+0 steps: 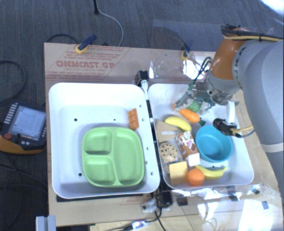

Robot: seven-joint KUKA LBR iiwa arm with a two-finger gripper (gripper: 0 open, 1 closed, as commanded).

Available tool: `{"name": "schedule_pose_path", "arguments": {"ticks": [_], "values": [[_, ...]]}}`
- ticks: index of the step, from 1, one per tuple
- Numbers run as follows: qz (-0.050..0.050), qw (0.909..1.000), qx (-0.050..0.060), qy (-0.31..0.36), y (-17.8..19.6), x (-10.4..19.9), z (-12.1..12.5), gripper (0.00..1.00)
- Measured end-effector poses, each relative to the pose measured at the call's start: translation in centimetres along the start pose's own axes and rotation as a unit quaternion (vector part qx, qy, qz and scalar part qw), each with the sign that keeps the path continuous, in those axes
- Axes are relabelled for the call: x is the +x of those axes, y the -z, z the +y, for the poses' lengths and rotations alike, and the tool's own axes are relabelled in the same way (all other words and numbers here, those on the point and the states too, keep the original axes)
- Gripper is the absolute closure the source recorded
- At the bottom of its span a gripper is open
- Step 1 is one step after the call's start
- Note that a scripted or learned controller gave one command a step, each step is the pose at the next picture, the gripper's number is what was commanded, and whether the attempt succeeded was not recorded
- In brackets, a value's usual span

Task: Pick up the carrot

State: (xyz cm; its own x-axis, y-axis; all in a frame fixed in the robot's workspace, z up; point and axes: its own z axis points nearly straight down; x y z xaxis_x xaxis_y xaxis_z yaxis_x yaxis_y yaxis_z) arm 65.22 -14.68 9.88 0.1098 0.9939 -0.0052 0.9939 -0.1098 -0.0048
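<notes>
The claw (pixel 195 101) hangs low in the right bin's (pixel 247 170) far end, just above the carrot (pixel 190 114) — whether its grip is open or closed I cannot tell. The carrot lies near the bin's back rim, a banana (pixel 177 123) just beside it and a blue bowl (pixel 214 143) close by, so that corner is crowded. The left bin (pixel 60 109) holds a green divided plate (pixel 114 157) with bare floor around it — an orange block (pixel 133 119) leans by its right wall.

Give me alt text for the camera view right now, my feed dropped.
The gripper is low over the far end of the right bin, right by the carrot. That bin also holds a banana, blue bowl, cookie and orange; the left bin holds a green divided plate.
</notes>
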Motion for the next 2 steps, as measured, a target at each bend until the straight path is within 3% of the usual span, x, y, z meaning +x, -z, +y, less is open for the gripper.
{"name": "schedule_pose_path", "arguments": {"ticks": [1, 2], "values": [[0.000, 0.9890, -0.009, 0.147, -0.9, -1.9, -2.1, 1.00], [0.002, 0.9996, -0.003, -0.029, 7.2, 1.5, -6.2, 1.00]]}}
